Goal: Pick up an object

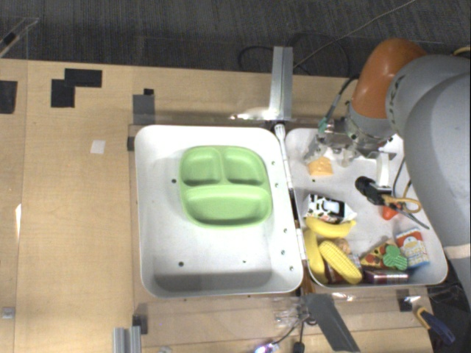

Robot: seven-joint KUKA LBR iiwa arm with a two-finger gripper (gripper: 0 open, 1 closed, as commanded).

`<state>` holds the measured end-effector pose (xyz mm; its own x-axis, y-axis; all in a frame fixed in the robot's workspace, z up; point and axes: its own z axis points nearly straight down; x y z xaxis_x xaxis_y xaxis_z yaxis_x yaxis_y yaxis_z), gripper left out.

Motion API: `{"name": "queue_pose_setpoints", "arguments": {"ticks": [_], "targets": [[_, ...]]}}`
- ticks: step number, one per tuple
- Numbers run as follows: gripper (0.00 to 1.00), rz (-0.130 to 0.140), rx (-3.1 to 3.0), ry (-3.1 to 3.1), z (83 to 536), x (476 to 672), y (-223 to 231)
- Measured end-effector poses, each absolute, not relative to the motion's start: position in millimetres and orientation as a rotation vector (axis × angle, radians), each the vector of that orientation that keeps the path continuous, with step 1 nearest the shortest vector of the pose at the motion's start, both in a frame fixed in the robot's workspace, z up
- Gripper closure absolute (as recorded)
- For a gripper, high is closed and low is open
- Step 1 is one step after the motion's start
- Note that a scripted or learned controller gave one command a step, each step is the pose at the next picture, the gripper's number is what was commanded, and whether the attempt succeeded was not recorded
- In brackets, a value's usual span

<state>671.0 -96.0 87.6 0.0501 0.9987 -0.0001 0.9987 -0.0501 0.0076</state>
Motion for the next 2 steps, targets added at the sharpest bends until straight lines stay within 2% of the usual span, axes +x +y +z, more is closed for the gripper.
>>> {"name": "queue_pose_setpoints", "arguments": {"ticks": [1,2], "targets": [[1.0,0.033,2.248,2.161,112,678.6,-94],[1.0,0.01,2.193,2.242,188,646.0,-33]]}}
